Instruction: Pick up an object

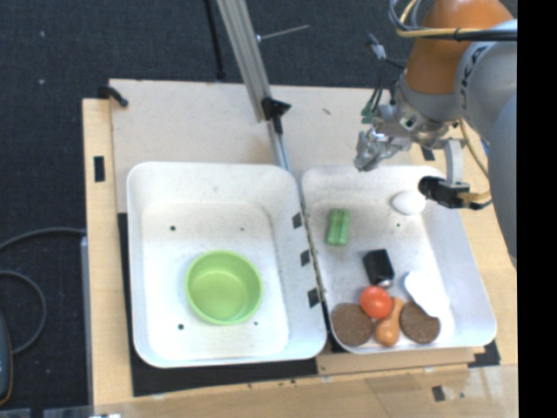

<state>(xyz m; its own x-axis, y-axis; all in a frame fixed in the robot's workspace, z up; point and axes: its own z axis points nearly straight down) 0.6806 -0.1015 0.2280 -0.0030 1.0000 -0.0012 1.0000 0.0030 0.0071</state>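
Hand at upper right of frame above right bin, grip state indiscernible, green block at frame centre, green bowl in left bin.

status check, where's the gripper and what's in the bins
Gripper over right bin's far edge, nothing seen held. Green block, tomato untouched. Green bowl in left bin.
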